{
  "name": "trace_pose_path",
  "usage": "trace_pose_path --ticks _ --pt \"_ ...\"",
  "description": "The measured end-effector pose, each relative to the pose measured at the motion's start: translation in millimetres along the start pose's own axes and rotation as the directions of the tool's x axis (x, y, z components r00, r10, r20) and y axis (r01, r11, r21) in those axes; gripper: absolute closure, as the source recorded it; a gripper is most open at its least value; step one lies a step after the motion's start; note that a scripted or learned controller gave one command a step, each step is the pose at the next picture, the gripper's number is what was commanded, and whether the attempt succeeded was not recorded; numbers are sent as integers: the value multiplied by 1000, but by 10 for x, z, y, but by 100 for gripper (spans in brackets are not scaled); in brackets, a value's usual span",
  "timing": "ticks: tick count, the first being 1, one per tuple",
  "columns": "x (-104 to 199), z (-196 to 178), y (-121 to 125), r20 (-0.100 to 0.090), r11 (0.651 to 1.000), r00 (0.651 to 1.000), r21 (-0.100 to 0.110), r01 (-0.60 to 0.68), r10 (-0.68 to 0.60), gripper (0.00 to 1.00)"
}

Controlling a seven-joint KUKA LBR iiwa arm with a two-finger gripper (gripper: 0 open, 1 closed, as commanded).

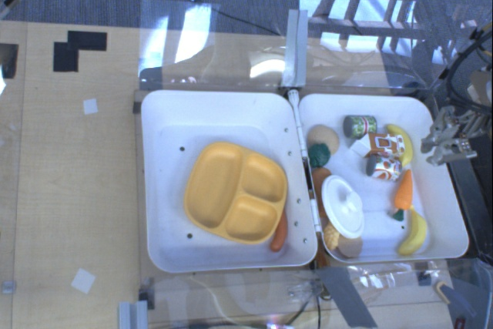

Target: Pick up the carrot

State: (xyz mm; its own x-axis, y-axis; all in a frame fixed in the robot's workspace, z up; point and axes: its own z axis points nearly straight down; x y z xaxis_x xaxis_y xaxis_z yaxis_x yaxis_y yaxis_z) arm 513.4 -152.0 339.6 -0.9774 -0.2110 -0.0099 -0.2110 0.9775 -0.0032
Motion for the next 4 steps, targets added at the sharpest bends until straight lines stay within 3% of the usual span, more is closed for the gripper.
trace_pose_path --ticks 1,2,3,4 --pt "-480 -136 123 3 997 997 1 78 -78 100" --pt "-916 -283 -314 2 997 997 0 83 -83 100" --pt "-653 -53 -51 0 976 976 -1 218 -218 100" --pt "1 -196 207 2 971 971 2 240 -240 100"
